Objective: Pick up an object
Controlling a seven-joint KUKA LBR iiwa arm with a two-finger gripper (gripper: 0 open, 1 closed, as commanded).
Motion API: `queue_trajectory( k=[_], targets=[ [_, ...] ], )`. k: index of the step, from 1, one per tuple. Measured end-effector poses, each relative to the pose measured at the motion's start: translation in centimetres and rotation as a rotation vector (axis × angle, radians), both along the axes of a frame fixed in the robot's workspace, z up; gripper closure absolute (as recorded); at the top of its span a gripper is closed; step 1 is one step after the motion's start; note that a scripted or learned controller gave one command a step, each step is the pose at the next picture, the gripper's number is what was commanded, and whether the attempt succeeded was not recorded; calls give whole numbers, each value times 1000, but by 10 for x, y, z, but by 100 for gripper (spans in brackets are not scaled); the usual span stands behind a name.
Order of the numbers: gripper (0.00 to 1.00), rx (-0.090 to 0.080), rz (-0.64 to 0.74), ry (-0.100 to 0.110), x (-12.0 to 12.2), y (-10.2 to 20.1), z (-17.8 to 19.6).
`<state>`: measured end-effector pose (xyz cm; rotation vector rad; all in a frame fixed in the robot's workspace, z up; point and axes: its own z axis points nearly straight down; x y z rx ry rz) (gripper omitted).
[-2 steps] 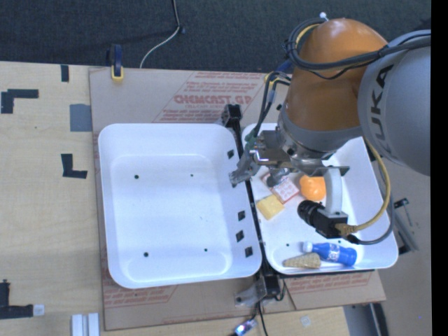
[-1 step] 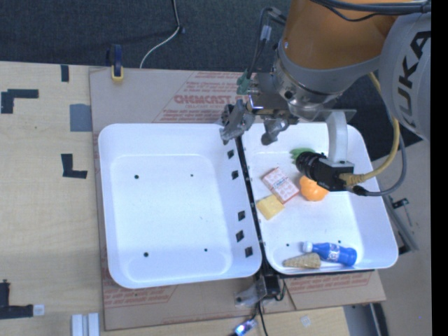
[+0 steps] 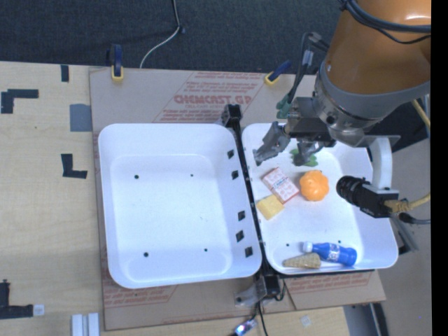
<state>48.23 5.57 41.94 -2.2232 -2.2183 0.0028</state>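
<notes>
Arm: a grey arm with an orange band (image 3: 381, 19) was seen reaching in from the right of the camera view, above the right bin (image 3: 381, 254).

Claw: the gripper (image 3: 287, 144) was held over the far left part of the right bin, its fingers spread apart; one grey finger (image 3: 269, 145) was angled down and to the left, and nothing was seen pinched between them.

Candidate objects: a small red-and-white box (image 3: 278, 183), an orange ball (image 3: 314, 185), a yellow block (image 3: 269, 206), a blue bottle (image 3: 333, 253) and a tan cone-shaped item (image 3: 302, 261) were all found in the right bin; a green item (image 3: 306, 157) was partly hidden under the wrist.

Key relation: the red-and-white box was judged the nearest thing, lying just below the claw in the picture, toward the near side of the bin. Its long axis was seen running diagonally, from upper left to lower right. The orange ball was placed just to its right, close but seemingly apart.

Coming move: a short descent toward the box was judged likely, with the fingers set across its shorter side.

Left bin (image 3: 119, 145): nothing was seen lying in it.

Writing: red print on the cardboard sheet (image 3: 203, 93) beyond the bins could be read roughly as "CHEMCAST GP"; the smaller lines were too blurred. Markings on the box and the bottle could not be read.
</notes>
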Motion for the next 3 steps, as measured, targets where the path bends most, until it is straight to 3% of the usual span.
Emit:
queue_trajectory(
  k=[1, 2, 3],
  targets=[
    [100, 1, 5, -7, 34, 30, 44],
    [100, 1, 6, -2, 0, 52, 54],
    [100, -2, -5, 7, 1, -28, -28]
  ],
)
